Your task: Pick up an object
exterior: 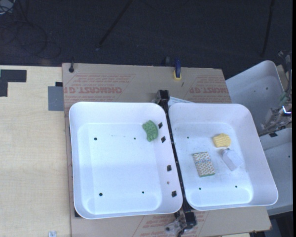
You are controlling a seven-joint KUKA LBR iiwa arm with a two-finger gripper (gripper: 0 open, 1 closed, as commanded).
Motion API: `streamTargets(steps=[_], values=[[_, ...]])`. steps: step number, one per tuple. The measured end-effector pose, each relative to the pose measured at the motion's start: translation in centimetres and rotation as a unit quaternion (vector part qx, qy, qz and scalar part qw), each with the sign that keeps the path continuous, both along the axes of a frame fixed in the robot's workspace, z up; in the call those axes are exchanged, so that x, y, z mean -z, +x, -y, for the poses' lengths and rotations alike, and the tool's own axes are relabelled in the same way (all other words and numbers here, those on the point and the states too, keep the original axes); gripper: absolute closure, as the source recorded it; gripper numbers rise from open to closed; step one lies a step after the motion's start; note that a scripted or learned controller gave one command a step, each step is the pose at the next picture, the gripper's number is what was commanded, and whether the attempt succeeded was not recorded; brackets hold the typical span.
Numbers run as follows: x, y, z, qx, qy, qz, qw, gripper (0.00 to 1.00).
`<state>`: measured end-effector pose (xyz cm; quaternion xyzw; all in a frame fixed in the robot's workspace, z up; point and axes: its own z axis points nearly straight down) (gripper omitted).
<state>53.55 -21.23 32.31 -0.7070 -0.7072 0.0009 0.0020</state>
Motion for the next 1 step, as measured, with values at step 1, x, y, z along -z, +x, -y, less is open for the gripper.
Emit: streamTargets(steps=[1], values=[[-0.81,0.98,0.14,-0.001,-0.0007,0.002,1.0,1.0]])
